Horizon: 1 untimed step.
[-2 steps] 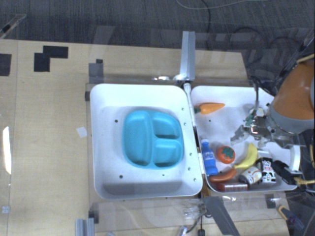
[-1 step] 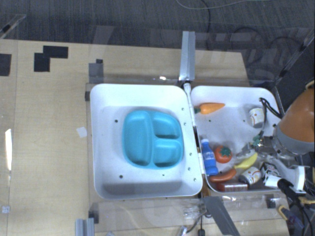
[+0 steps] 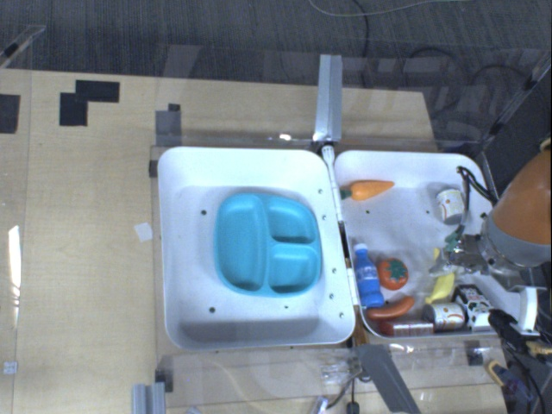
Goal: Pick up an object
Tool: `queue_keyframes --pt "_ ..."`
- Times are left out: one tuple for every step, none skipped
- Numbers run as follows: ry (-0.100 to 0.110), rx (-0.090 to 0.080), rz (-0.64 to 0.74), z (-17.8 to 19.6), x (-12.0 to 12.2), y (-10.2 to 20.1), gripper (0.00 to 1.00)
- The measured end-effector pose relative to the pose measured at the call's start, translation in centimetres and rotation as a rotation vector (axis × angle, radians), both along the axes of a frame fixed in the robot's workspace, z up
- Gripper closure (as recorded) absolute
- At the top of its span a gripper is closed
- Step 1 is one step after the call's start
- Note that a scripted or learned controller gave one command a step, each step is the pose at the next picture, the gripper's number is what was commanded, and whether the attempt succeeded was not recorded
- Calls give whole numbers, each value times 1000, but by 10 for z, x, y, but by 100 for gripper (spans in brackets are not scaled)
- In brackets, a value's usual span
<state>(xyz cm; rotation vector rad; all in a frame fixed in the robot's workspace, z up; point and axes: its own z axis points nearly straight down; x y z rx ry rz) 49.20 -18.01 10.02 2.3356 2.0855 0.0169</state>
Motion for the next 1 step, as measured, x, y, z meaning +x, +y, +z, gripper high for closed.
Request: queue_keyframes --pt "13 0 95 91 37 75 100"
